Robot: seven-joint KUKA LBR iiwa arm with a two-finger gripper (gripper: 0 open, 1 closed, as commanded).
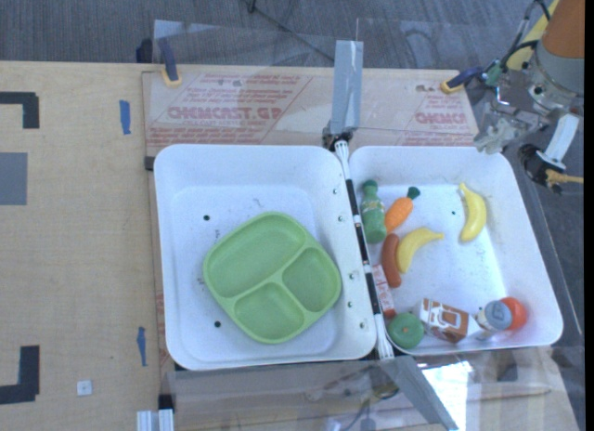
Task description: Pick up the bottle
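Green bottle [372, 213] lies at the upper left of the right bin [531, 234], against the dividing wall, with a carrot [399, 210] touching its right side and a sausage [391, 260] and banana [416, 244] just below. Further right lies a second banana [473, 213]; along the lower edge sit a green ball [406, 330], a carton [445, 319] and an orange-capped jar [501, 315]. The left bin [186, 188] holds a green divided plate [271, 277]; the gripper [492, 132] hangs at the frame's upper right, above the right bin's far rim, its state impossible to tell.

Wooden bench [74, 234] carrying 2 shallow white bins side by side, left bin [176, 178] touching right bin [534, 262] along a hinged middle seam, with a printed brown board [232, 109] lying flat just behind them.
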